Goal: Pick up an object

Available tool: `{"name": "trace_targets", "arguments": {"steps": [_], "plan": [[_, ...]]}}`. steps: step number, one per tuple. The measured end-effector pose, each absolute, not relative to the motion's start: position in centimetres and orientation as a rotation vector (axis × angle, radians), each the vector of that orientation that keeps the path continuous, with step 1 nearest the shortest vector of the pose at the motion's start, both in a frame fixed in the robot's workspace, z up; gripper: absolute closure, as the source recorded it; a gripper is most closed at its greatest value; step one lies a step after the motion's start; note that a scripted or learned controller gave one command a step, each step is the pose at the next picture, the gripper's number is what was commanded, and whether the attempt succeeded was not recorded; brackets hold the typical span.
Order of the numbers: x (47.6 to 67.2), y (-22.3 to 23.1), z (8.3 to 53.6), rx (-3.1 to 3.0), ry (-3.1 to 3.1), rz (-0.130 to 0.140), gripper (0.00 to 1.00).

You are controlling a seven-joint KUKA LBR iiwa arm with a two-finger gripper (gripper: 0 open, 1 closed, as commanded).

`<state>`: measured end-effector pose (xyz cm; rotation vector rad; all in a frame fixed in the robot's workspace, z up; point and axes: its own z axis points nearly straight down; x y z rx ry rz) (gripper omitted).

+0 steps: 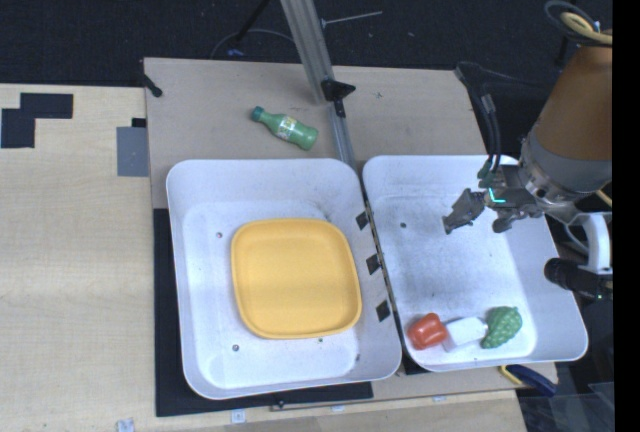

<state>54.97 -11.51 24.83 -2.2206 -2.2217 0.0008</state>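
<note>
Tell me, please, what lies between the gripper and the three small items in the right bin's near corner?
Nothing: the camera view shows bare white floor of the right bin between the gripper and the red, white and green items.

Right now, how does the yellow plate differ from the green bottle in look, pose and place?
The yellow plate is broad, flat and square with rounded corners; the green bottle is small and slender. The plate lies inside the left bin; the bottle lies on its side on the bench behind that bin. Both are far from the hand, which is over the right bin.

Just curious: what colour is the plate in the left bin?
Yellow plate, clearest in the camera view.
</note>
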Motion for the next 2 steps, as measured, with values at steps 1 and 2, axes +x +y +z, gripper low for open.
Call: {"name": "trace_targets", "arguments": {"steps": [1, 2], "plan": [[55.0, -11.5, 24.8, -2.221, -2.222, 0.001, 0.00], [54.5, -12.4, 19.2, -2.218, -2.218, 0.006, 0.00]]}}
